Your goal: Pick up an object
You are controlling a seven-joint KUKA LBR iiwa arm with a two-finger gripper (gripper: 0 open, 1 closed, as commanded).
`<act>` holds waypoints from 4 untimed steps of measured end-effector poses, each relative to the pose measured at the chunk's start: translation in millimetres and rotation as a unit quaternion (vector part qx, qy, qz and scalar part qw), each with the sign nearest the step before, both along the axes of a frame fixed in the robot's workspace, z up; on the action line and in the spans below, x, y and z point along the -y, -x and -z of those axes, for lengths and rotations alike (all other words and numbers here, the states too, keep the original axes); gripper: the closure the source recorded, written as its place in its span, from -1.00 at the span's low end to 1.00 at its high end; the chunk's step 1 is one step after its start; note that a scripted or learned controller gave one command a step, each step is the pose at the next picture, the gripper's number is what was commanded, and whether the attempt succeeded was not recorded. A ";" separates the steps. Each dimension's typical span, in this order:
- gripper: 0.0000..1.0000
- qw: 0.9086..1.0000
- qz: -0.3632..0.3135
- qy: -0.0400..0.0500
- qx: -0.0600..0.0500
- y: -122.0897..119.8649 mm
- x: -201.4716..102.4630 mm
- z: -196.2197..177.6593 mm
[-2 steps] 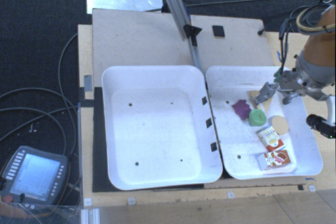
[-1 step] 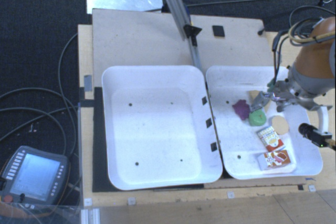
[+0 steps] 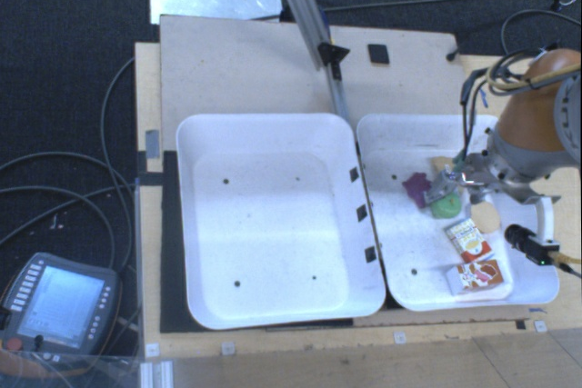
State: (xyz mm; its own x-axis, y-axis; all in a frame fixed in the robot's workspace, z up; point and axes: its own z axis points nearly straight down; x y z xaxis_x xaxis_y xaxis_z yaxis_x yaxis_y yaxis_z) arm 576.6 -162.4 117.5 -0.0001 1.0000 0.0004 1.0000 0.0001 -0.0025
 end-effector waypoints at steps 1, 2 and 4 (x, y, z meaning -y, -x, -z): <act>1.00 1.000 0.000 0.001 0.002 -1.4 0.2 -12.8; 1.00 1.000 0.000 0.001 0.003 -4.0 4.6 -56.1; 1.00 1.000 0.000 0.001 0.004 -15.0 6.5 -154.2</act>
